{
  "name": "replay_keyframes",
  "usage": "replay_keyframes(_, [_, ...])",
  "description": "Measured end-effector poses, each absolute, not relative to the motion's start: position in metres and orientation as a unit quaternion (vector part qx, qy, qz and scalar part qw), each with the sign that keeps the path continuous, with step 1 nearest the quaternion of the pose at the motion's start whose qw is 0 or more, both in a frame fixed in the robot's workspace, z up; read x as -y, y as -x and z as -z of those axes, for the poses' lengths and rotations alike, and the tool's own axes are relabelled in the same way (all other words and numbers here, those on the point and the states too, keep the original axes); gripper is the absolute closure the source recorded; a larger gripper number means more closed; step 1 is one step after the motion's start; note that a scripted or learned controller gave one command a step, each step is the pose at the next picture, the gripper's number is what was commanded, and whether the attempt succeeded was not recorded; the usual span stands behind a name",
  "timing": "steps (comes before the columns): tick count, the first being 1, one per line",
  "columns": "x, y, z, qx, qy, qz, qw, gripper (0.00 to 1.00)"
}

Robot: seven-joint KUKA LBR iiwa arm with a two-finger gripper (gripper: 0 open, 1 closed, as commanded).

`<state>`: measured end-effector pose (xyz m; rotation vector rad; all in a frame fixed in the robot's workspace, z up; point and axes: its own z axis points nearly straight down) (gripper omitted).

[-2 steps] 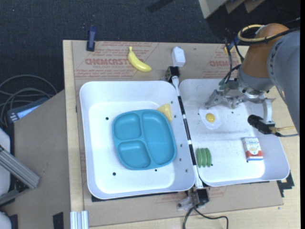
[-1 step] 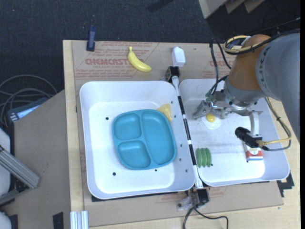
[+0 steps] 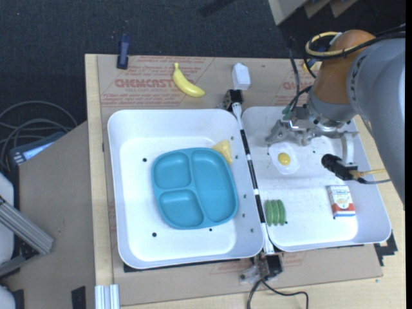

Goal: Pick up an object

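My gripper (image 3: 289, 134) hangs over the back of the right bin (image 3: 368, 227), reaching in from the right under the orange-banded wrist. Just in front of it lies a toy fried egg (image 3: 284, 159), white with a yellow yolk, on the bin floor and apart from the gripper. A green ridged piece (image 3: 275, 212) lies near the bin's front left. Toward the front right rests a small red and white box (image 3: 340, 202). Nothing shows between the gripper's tips.
The left bin (image 3: 129, 140) holds a blue divided plate (image 3: 192, 187) and a yellow wedge (image 3: 223, 149) at its back right. Behind the bins, on the bench, lie a yellow banana (image 3: 187, 82), a blue object (image 3: 123, 50) and a small white block (image 3: 241, 76).
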<state>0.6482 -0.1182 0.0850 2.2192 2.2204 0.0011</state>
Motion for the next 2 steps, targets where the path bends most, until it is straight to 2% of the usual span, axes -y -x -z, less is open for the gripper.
replay_keyframes(1, [0.119, -0.628, -0.085, -0.707, -0.707, 0.0006, -0.001, 0.0])
replay_keyframes(2, [0.119, -0.629, -0.095, -0.707, -0.707, -0.0002, 0.0, 1.0])
